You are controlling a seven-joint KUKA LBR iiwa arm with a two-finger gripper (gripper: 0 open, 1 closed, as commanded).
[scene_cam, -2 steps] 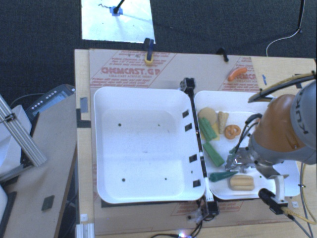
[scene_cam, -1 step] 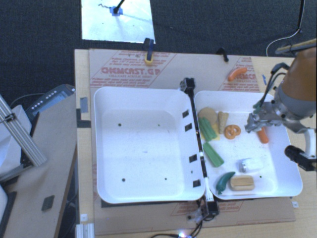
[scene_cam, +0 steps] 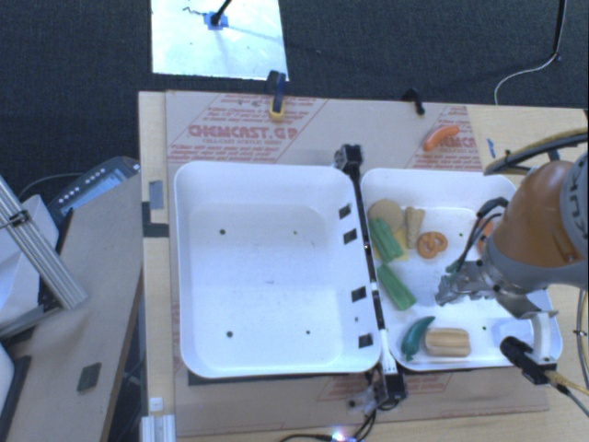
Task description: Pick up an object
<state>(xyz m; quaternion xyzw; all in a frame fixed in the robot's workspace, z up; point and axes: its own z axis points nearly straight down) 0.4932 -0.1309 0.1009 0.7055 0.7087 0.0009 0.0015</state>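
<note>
All the pickable things lie in the right bin (scene_cam: 502,184), well within the arm's reach from that side, while the left bin (scene_cam: 193,187) serves as the other side of the pair on the bench (scene_cam: 156,339). The gripper (scene_cam: 457,285) hangs low over the middle of the right bin, the orange-banded wrist (scene_cam: 543,215) bulking above it and covering part of the bin floor; whether it is open or closed cannot be told at this slant. It sits in a gap between toys, so no object appears caught. Just below it lies a tan bread roll (scene_cam: 447,342), touching or nearly touching a dark green pepper (scene_cam: 416,335) — probably the nearest candidates. To its left are two green pods, one upper (scene_cam: 384,238) and one lower (scene_cam: 397,286), lined along the dividing wall. Above are a pretzel (scene_cam: 431,244), a pale wedge-shaped piece (scene_cam: 414,226) and a tan round piece (scene_cam: 386,214). An orange carrot-like toy (scene_cam: 441,137) rests outside the bins — likely out of play.
</note>
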